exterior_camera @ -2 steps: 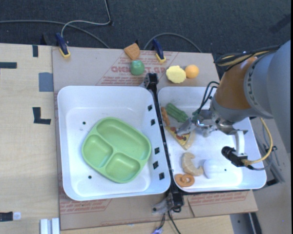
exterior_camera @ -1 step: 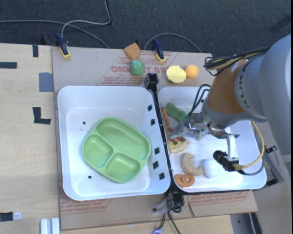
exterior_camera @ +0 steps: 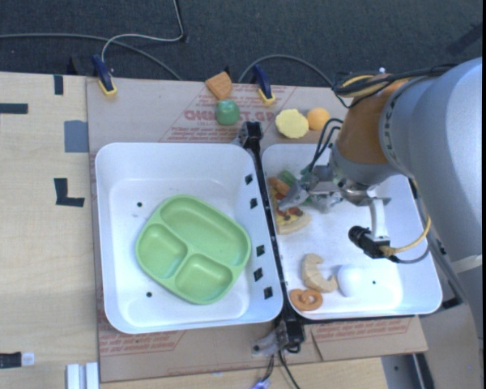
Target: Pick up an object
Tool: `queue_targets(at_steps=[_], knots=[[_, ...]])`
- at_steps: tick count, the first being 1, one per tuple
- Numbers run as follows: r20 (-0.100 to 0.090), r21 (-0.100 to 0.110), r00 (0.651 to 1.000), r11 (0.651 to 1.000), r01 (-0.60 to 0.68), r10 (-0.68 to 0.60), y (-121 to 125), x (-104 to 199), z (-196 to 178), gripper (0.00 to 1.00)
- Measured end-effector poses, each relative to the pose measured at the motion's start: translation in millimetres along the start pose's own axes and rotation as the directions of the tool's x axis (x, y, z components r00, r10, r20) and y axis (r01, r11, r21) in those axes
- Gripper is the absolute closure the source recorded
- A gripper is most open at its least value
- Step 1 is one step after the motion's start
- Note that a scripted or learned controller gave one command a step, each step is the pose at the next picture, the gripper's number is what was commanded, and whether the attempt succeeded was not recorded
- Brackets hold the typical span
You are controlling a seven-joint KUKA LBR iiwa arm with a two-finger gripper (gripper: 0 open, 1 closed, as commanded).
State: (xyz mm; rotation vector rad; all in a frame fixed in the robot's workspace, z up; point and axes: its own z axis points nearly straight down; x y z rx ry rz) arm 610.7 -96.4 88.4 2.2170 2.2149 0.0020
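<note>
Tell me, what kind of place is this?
Probably a robot lab for grasping practice. A grey robot arm reaches over two white bins on a bench; toy food lies in one, a green divided plate in the other.

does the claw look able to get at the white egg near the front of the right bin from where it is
Probably yes. The white egg lies in the open on the right bin floor, with a tan piece beside it on one side. The claw hangs farther back over the same bin, nothing between.

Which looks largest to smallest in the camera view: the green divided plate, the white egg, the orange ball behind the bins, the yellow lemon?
1. green divided plate
2. white egg and yellow lemon, too alike to rank
3. orange ball, smallest
</note>
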Motion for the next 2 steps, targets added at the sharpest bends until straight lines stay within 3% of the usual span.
queue_targets(at_steps=[1, 2], knots=[[-0.004, 0.004, 1.0, 1.0, 0.003, -0.003, 58.1, 3.1, 3.7, 0.0], [-0.002, 0.004, 1.0, 1.0, 0.004, -0.004, 58.4, 2.9, -6.8, 1.0]])
